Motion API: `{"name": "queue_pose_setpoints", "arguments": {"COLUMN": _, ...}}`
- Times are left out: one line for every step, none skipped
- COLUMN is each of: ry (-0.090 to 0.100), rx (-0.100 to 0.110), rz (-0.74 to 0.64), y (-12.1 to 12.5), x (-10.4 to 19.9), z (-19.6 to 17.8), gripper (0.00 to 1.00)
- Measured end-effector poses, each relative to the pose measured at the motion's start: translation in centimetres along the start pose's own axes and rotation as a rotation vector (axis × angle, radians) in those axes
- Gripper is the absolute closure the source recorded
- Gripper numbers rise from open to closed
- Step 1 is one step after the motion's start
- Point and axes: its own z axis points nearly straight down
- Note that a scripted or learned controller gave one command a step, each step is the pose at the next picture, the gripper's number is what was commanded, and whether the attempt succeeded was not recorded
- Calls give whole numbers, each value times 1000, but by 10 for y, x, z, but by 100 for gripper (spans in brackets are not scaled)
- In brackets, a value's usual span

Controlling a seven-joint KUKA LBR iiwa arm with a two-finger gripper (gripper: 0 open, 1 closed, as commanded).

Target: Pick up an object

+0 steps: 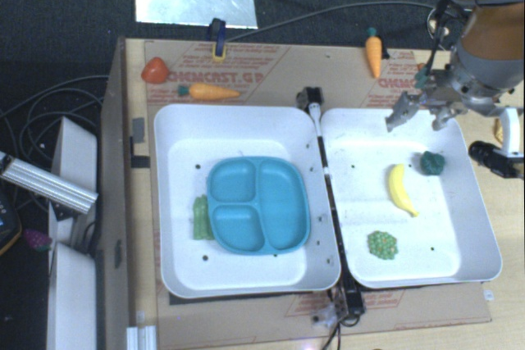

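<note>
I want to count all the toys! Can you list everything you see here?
Left bin: 1, white, left on the bench.
Right bin: 1, white, beside it.
Divided plate: 1, blue, in left bin.
Green vegetable toy: 1, in left bin, against the plate's left side.
Banana: 1, yellow, in right bin.
Round green toy: 1, light green, right bin's front.
Dark green toy: 1, right bin, near the banana.
Carrots: 2, orange, behind the bins.
Tomato: 1, red-orange, back left.
Gripper: 1, grey, open, above right bin's back edge, holding nothing.

The blue plate [259,204] hides part of the green item [201,218] beside it.
</note>
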Motion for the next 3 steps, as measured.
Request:
{"name": "queue_pose_setpoints", "arguments": {"ry": 0, "rx": 3, "rz": 2, "y": -1, "x": -31, "z": 69, "gripper": 0}}
{"name": "queue_pose_setpoints", "arguments": {"ry": 0, "rx": 2, "rz": 1, "y": -3, "x": -48, "z": 145, "gripper": 0}}
{"name": "queue_pose_setpoints", "arguments": {"ry": 1, "rx": 2, "rz": 2, "y": -14, "x": -34, "z": 185, "gripper": 0}}
